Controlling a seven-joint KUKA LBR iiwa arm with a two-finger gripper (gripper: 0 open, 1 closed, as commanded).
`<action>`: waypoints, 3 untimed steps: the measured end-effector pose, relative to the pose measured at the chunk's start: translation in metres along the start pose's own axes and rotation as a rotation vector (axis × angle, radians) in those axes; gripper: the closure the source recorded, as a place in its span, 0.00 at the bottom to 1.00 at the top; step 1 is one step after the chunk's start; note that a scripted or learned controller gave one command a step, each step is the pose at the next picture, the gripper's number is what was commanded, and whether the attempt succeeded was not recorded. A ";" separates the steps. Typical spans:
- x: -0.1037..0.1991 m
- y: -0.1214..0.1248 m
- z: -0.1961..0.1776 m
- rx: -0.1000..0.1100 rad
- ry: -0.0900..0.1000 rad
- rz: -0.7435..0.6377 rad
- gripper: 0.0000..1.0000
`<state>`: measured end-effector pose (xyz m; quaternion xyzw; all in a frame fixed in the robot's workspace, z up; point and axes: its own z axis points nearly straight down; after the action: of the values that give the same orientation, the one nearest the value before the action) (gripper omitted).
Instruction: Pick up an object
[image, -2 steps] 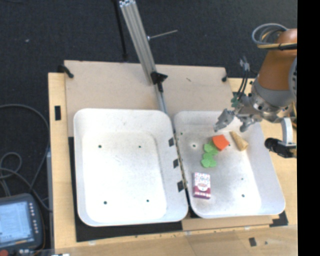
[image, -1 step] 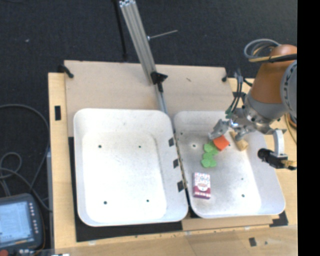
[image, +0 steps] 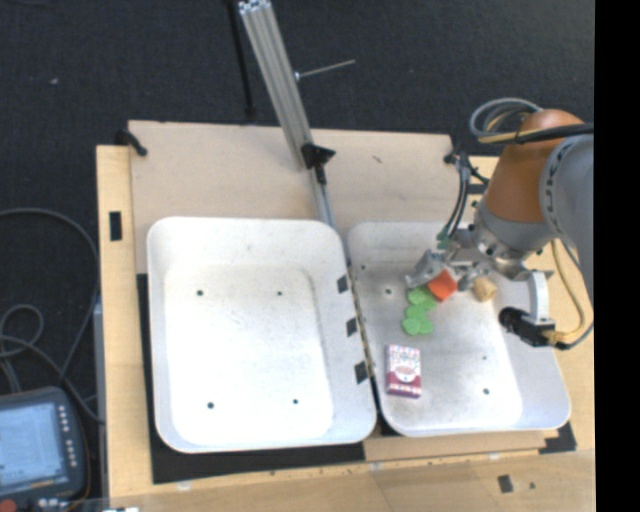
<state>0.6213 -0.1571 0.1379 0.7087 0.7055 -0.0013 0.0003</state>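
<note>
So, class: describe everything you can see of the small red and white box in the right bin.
The small box is a flat rectangular pack, seemingly printed card, mainly red and pink with white patches; its print is too blurred to read. It lies flat on the right bin's floor near the left wall, slightly askew, below the green pieces, apart from them.

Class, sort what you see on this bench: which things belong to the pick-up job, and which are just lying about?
Job:
gripper
small orange block
green clover-shaped piece
red and white card box
tan wooden knob
right white bin

Lying about:
left white bin
grey handheld screen
</note>
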 end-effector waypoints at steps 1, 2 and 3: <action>-0.001 0.001 -0.014 -0.007 0.000 0.005 1.00; -0.008 -0.006 -0.070 -0.008 0.000 -0.001 1.00; -0.010 -0.005 -0.112 -0.008 0.000 -0.006 1.00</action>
<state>0.6163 -0.1665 0.2496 0.7065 0.7077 0.0016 0.0031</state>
